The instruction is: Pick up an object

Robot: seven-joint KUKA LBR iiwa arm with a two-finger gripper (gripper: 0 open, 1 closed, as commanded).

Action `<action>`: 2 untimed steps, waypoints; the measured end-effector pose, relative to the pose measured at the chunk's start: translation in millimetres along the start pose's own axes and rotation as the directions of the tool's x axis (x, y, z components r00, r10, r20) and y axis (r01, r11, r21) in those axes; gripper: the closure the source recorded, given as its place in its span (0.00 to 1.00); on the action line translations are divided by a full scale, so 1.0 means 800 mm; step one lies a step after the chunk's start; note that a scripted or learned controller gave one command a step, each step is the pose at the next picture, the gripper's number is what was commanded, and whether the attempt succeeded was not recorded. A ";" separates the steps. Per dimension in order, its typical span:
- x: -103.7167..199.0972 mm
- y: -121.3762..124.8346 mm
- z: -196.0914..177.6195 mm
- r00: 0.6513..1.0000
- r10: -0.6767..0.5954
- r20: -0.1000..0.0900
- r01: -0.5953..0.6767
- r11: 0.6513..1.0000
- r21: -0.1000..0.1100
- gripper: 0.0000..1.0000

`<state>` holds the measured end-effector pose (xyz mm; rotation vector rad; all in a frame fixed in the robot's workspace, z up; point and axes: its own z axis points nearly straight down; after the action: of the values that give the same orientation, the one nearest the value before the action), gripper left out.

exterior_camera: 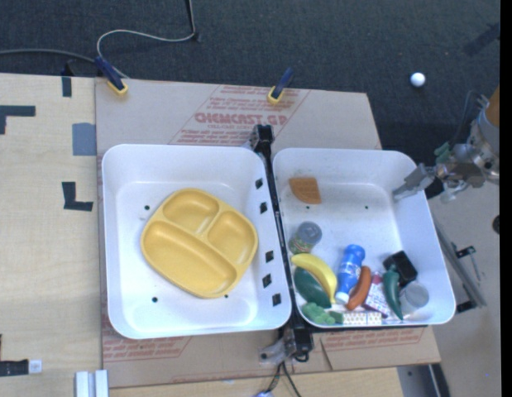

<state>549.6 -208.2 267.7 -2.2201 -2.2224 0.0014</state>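
Gripper (pixel 404 188) at the upper right rim of the right bin (pixel 355 155), tip just over the edge, above bare white floor and touching none of the contents; open or clenched, impossible to tell from this angle. Nothing visibly grasped. Candidate objects heaped along the right bin's near side: yellow banana (pixel 316 273) at its lower left, green item (pixel 308 293) tucked just below, blue bottle (pixel 350 269) near the lower middle, orange-red sausage (pixel 361 288) leaning against the bottle, black object (pixel 399 265) and green pepper (pixel 391 293) toward the lower right, grey cup (pixel 415 297) in the lower right corner, patterned packet (pixel 365 317) flat against the near wall. Grey round piece (pixel 305 236) at the left wall, mid-height. Brown block (pixel 305 190) alone in the upper left. Left bin (pixel 181 153) touching the right bin's left side, with a yellow divided plate (pixel 202 242) lying flat inside.
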 end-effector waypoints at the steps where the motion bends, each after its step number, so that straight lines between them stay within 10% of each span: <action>1: 0.082 -0.006 0.175 1.000 -0.001 -0.002 0.001 1.000 0.004 0.00; 2: 0.115 0.035 0.228 1.000 0.000 0.000 0.000 1.000 -0.003 0.00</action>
<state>577.6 -116.0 85.6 -2.2208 -2.2241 -0.0020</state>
